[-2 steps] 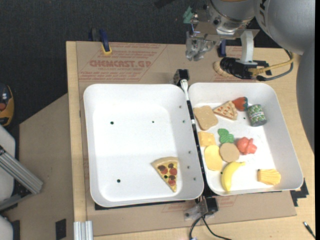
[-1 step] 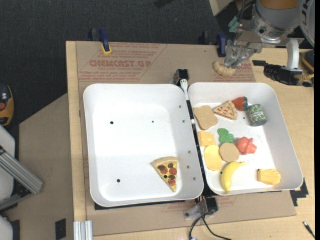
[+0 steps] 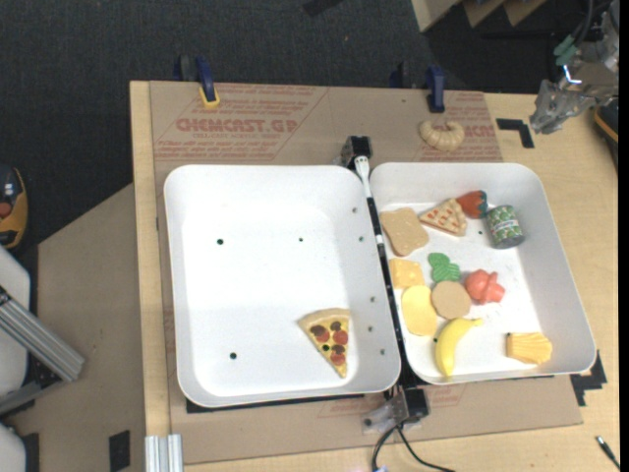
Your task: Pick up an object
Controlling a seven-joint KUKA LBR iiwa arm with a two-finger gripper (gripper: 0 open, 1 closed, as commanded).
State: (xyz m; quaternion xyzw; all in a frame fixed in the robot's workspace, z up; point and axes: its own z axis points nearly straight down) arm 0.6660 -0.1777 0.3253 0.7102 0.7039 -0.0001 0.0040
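The desk [image 3: 157, 264] carries two shallow white bins side by side on a brown sheet printed with red lettering. The left bin [image 3: 226, 293] holds one thing, a toy pizza slice [image 3: 330, 339] lying near its lower right corner, tip pointing down and to the right, well apart from the three dark dots on the bin's floor. A black strip runs between the two bins, and a small black clip [image 3: 356, 150] sits at its upper end. The right bin [image 3: 565, 293] holds a crowd of toy foods. Along its left side lies a tan bread slice [image 3: 402, 230], with a yellow block [image 3: 405, 272] just below it and a pale yellow round [image 3: 419, 311] lower still. A second pizza wedge [image 3: 445, 218] lies near the top, just beside a red piece [image 3: 473, 203] and a dark green speckled cylinder [image 3: 504, 226]. In the middle sit a green leafy piece [image 3: 443, 266], a tan disc [image 3: 452, 300] and a pink-red piece [image 3: 483, 285], close together. A banana [image 3: 449, 343] curves along the lower edge, touching the tan disc's underside, and an orange-yellow wedge [image 3: 529, 347] lies near the lower right corner. Above the right bin, a small beige ring-shaped thing [image 3: 442, 134] rests on the brown sheet. The gripper [image 3: 556, 106] hangs at the far upper right, outside both bins and well apart from every object; whether its jaws are wide or narrow cannot be told.
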